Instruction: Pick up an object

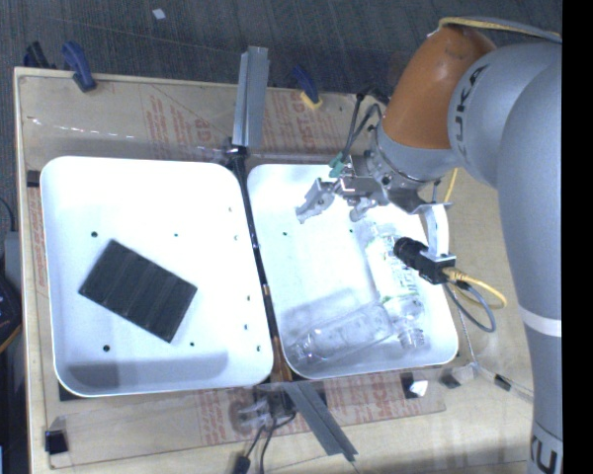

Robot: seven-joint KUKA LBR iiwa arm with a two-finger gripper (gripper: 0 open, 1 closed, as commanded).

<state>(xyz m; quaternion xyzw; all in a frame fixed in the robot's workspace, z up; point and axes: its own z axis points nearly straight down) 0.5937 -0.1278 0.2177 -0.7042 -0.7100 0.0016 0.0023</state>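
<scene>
- The gripper (328, 194) is seen over the upper part of the right bin (277, 265), near its top rim; its fingers are spread apart with nothing between them.
- A clear plastic bottle (341, 332) is laid on its side in the lower part of the right bin, close to the bottom rim, its long axis running left to right with a slight upward tilt to the right.
- More clear plastic (400, 275) is seen along the right wall; its form cannot be told.
- Open floor is left in the right bin's upper-left area.
- A dark rectangular pad (138, 289) is laid flat in the left bin (69, 186), set diagonally, with bare floor above and to its right.
</scene>
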